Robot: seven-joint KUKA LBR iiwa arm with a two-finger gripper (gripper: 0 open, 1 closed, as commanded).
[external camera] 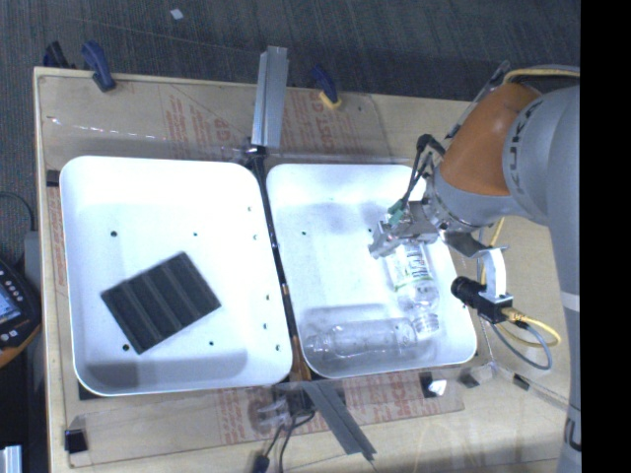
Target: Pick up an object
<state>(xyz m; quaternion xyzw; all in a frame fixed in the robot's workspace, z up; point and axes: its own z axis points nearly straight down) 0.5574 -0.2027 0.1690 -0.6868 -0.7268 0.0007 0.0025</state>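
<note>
**Arm lowered over a bottle in the right bin**

Two white bins sit side by side on the worktop (148,407). The left bin (79,195) holds a dark ribbed slab (161,302), lying flat at lower left. The right bin (325,190) holds two clear bottles: one (363,339) lies along the bottom edge, the other (415,276) runs up the right side. The end effector (402,227) sits at that second bottle's upper end, likely lined up to grasp it. Whether it is open or closed, I cannot tell.

One fixed camera above the bench (148,97), looking down aslant; both white bins (89,180) fully framed, moderately near
</note>
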